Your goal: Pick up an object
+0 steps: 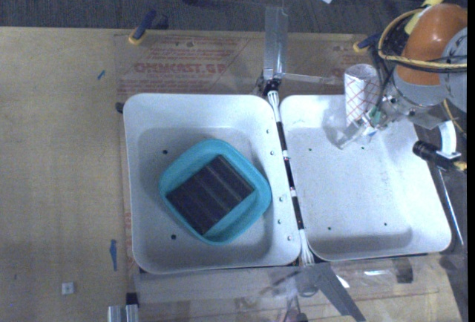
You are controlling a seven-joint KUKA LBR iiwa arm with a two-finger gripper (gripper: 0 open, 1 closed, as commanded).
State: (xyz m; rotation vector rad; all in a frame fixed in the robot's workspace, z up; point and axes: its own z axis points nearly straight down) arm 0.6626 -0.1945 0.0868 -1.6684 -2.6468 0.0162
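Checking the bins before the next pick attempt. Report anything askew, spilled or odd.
The teal container lies turned at a slant in the left bin, its corners off square with the walls. A white cup with red crosshatch sits at the gripper over the right bin's far edge. Nothing looks spilled or broken.

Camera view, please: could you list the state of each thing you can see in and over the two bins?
teal container: lying flat in the left bin, turned at a slant, dark ridged inside.
white cup with red lattice: tilted, at the right bin's upper edge, beside the gripper.
gripper: low over the right bin's upper part.
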